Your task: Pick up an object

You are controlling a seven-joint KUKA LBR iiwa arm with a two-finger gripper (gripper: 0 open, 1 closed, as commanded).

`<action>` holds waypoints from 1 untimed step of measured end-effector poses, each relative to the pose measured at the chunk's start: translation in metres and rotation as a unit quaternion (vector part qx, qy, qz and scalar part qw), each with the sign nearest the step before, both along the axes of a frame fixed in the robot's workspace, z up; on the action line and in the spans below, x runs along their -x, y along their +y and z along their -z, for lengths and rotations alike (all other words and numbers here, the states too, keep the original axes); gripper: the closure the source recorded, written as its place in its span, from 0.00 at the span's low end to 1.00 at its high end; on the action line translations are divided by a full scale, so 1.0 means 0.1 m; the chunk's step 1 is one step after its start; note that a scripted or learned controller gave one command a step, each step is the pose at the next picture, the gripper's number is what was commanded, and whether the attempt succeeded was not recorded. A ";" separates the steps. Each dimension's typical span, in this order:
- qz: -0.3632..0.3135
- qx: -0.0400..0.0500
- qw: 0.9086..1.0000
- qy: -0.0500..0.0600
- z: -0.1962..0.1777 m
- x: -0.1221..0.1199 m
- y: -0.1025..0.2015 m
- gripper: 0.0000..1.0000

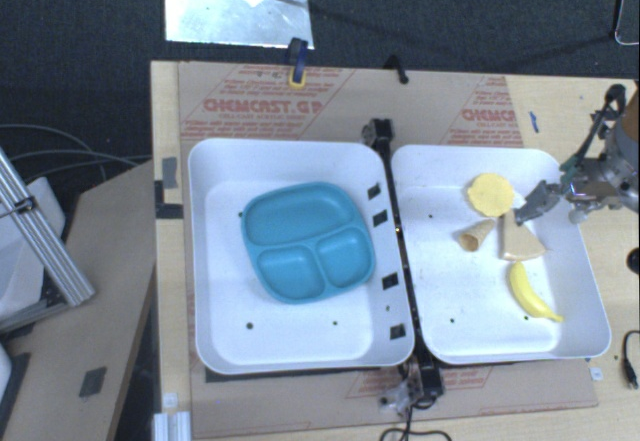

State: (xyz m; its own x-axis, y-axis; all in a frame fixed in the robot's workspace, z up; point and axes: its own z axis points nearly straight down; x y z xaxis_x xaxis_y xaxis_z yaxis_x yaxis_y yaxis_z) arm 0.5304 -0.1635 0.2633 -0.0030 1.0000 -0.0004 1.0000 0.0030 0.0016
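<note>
Wedge (522, 243), pale and flat, lies in the right bin (590, 329), just below and left of the pincer (535, 204); long side points up-down; can't tell if pincer is gripping anything; banana (533, 293) nearby.

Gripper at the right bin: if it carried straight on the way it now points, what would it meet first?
Probably the pale wedge-shaped piece just below and left of the gripper; the round yellow piece lies beside that line. Height is unclear.
</note>
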 end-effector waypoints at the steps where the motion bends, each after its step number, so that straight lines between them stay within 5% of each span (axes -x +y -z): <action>1: -0.002 0.000 1.000 -0.002 0.34 -0.61 0.26 0.00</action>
